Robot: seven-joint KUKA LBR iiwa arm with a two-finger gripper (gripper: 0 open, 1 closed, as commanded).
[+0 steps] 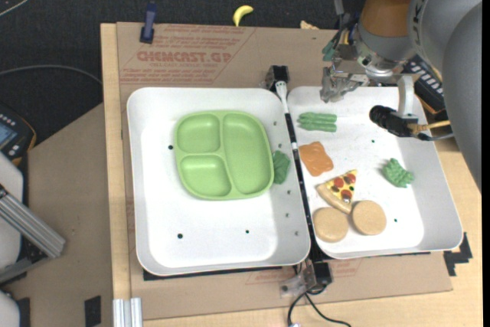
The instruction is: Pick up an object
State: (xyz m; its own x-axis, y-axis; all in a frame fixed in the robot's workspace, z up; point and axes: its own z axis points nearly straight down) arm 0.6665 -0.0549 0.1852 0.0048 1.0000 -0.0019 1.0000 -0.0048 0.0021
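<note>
Left of the pizza slice (340, 188) sits a green divided plate (223, 154) in its own bin. Above the slice lie an orange piece (315, 158) and green beans (317, 122); higher still the gripper (334, 90) hovers empty, fingers slightly parted.

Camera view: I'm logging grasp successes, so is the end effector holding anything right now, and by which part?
Nothing is held. The end effector hangs above the right bin's far corner, with nothing between its fingers; the green beans lie below it in the bin.
</note>
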